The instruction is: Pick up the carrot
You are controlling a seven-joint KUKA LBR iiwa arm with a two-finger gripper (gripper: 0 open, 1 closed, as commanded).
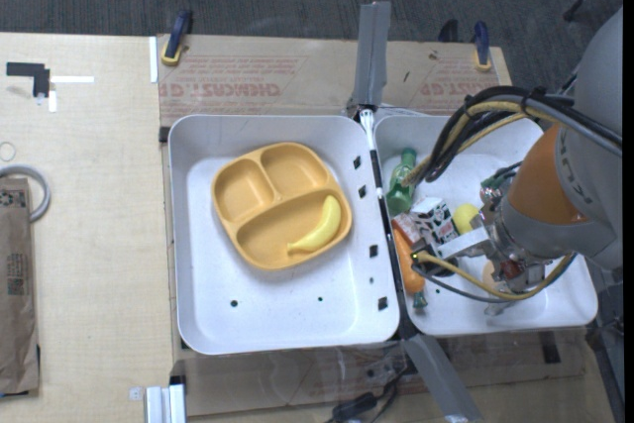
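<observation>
I see the arm (pixel 555 193) low over the right bin (pixel 565 312), cables looped around the wrist. Its gripper (pixel 495 263) is buried under the wrist; can't tell its state. Carrot (pixel 409 258) lies against that bin's left wall, near side, just left of the gripper. Green bottle (pixel 401 181) sits just beyond it. Left bin (pixel 198 243) holds a yellow divided plate (pixel 267 193) with a banana (pixel 319 225) in its near compartment.
</observation>
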